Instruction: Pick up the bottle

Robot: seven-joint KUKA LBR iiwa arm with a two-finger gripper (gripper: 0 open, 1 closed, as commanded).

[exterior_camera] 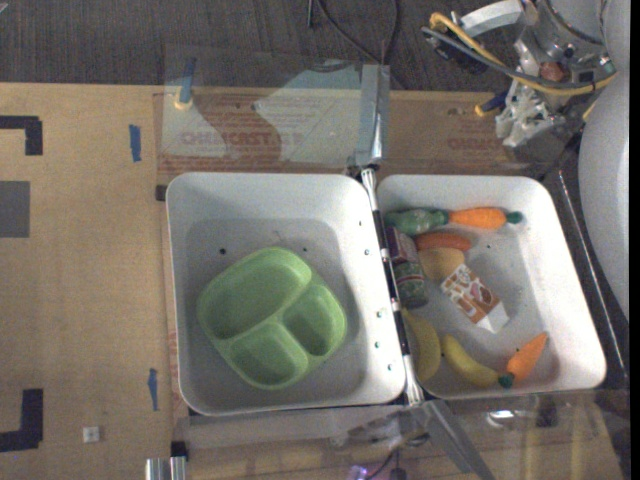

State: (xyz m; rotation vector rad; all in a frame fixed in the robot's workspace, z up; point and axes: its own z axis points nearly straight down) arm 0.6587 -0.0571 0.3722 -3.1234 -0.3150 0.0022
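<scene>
A small green bottle (416,220) lies on its side in the far left corner of the right bin (575,298), with its neck pointing right towards a carrot. My gripper (523,118) hangs beyond the bin's far right corner, over the bench and outside the bin. It is well apart from the bottle, up and to the right of it. Nothing shows in its grasp.
The right bin also holds a dark can (408,273) along its left wall, two carrots (483,217) (527,356), two bananas (470,363), a small carton (470,296) and an orange-red item (442,240). A green divided plate (272,315) lies in the left bin (200,218). Cables (470,43) hang near the wrist.
</scene>
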